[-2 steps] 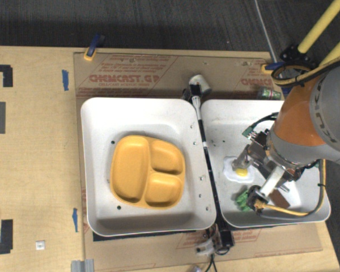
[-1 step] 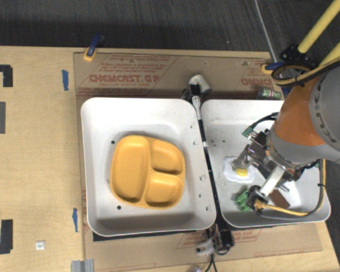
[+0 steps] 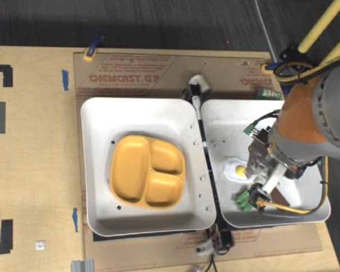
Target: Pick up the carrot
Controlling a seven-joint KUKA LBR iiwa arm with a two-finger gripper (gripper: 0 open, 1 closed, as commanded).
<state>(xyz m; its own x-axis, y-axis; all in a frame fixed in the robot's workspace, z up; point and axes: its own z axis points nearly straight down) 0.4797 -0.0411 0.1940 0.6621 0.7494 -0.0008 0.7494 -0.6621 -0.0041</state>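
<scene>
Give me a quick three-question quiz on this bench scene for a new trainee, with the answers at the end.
1. True or false: the yellow tray lies in the right bin.
2. How many compartments does the tray have? A) two B) three C) five
3. Fill in: the gripper is over the ___ bin.

Key:
1. False; the tray lies in the left bin.
2. B.
3. right.
</scene>
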